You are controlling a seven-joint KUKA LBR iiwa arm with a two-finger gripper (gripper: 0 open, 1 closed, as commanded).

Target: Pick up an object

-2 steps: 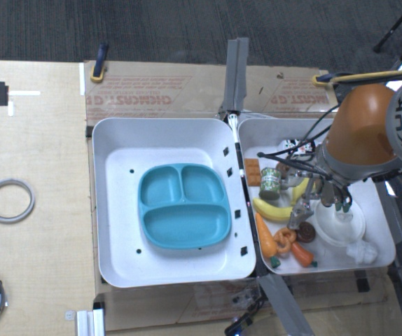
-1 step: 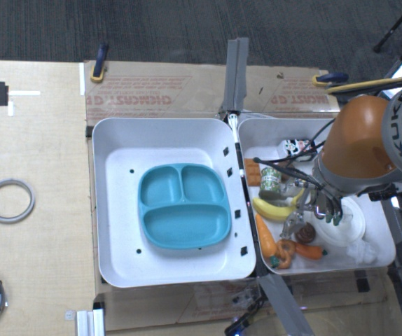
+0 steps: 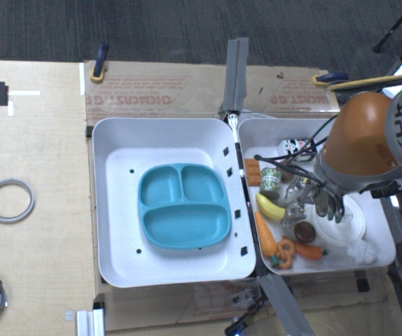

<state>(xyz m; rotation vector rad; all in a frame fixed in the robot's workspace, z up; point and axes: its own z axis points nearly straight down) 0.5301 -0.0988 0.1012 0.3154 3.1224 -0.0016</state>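
tool point(image 3: 312, 208) above right bin point(image 3: 376, 247), arm point(image 3: 397, 128) lettered "ku"

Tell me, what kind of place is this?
Probably a robot test lab: an arm reaches over two white bins, with toy food like a banana and a blue plate.

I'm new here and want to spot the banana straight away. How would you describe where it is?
Find the two white bins and take the right bin, the crowded one under the grey and orange arm. The banana lies near its left wall, about halfway down, just above a long orange carrot and below a small green-labelled can. It is the only yellow, curved thing among them.
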